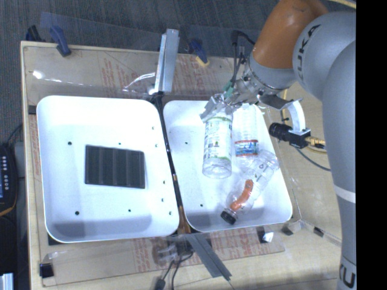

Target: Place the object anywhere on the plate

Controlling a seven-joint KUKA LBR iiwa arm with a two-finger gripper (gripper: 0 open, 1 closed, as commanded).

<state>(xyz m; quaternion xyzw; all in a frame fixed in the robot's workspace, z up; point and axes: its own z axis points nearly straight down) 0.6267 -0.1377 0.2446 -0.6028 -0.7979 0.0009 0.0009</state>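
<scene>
The gripper [225, 103] was at the clear bottle's [217, 144] narrow neck, well right of the dark plate [115, 166], probably the easiest hold. Clamped or spread? Couldn't tell.

One fixed camera above my bench [36, 65], looking down at a slant. Both white bins [54, 119] fill mid-frame; my arm [326, 47] enters upper right.

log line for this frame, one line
arm: over right bin | gripper: at top of upright clear bottle | second bottle: lying in right bin | dark plate: in left bin
</scene>
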